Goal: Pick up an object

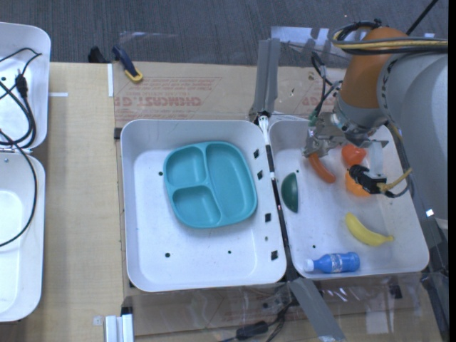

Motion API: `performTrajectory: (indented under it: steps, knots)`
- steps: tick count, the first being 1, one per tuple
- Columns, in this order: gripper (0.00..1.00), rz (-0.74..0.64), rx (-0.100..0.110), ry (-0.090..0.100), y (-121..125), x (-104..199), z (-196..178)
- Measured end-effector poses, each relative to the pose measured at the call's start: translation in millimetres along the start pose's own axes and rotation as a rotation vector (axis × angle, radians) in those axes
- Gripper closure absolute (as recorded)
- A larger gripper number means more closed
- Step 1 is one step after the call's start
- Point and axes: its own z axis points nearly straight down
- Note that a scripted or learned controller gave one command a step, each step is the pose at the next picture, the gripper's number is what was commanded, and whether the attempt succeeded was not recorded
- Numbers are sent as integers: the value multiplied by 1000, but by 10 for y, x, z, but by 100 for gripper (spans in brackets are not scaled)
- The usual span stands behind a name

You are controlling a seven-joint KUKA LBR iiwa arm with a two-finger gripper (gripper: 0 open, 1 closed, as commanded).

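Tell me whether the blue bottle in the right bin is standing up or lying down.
Lying down. The blue bottle rests on its side along the right bin's front wall, its white cap pointing toward the left bin.

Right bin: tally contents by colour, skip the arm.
Orange: 2, a carrot-like piece and a rounder item partly behind the claw
Yellow: 1, banana
Green: 1, dark green object
Blue: 1, bottle
Total: 5
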Motion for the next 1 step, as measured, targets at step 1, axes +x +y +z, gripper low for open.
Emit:
performTrajectory:
  steps: [1]
  knots:
    - [100, -2, 2, 3, -75, 501, -898]
